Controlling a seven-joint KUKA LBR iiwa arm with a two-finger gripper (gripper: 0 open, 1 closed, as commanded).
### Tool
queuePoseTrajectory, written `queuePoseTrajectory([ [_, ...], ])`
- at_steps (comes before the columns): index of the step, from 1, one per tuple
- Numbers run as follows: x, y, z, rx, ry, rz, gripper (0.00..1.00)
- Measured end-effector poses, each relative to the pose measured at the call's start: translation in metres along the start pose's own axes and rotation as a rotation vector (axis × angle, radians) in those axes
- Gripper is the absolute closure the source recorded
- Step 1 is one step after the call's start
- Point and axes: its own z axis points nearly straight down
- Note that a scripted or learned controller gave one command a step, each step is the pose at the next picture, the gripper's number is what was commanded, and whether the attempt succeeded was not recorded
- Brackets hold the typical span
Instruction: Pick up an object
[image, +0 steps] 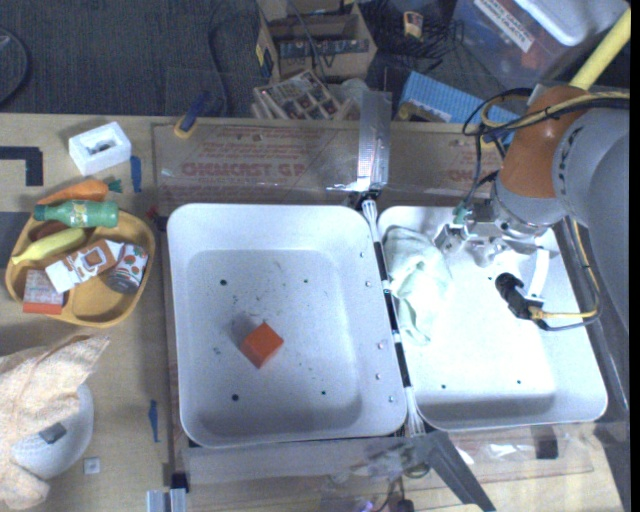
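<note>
Two white bins, side by side. Left bin (200, 260): one orange block (263, 344), loose near the middle, unobstructed from above, the likeliest pick. Right bin (570, 390): one pale crumpled cloth (415, 280) against its left wall. One gripper (470, 238), over the right bin's far part, just right of the cloth and well apart from the block; finger spread cannot be told, nothing visibly held.

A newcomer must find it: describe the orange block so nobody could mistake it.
Start at the left bin, the one farther from the arm. The orange block lies on its floor, a bit below and left of centre. It is a small cube, the bin's one solid, brightly coloured thing; the pale cloth lies in the right bin.
</note>
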Motion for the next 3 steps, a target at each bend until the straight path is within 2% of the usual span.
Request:
queuePoseTrajectory([
  [1,-0.076,0.012,-0.044,0.001,-0.001,0.213,0.00],
  [2,0.043,0.011,-0.003,0.004,0.002,-0.004,0.00],
  [3,0.104,0.010,-0.116,0.003,0.001,-0.014,0.00],
])
